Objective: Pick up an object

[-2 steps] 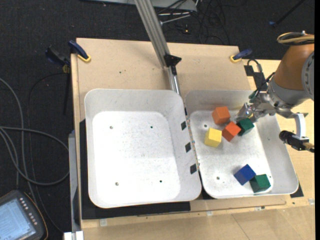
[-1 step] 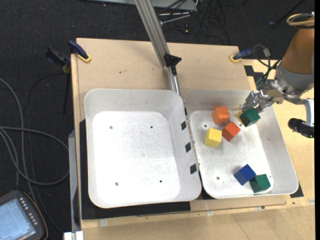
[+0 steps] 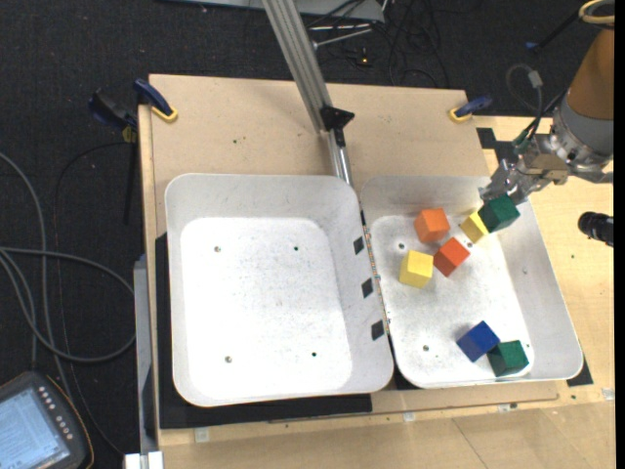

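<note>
pinching a green block (image 3: 501, 213), the gripper (image 3: 507, 194) hangs over the right bin (image 3: 547, 296) of blocks.

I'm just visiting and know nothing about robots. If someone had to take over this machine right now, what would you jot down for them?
Gripper: over the far right part of the right bin, fingers closed around a green block that looks raised off the floor.
Right beside it: a yellow block.
Other blocks in that bin: orange, red-orange, yellow, blue, green.
Done: the grasp appears made.
Left: lift clear and confirm the hold; it could slip.
</note>
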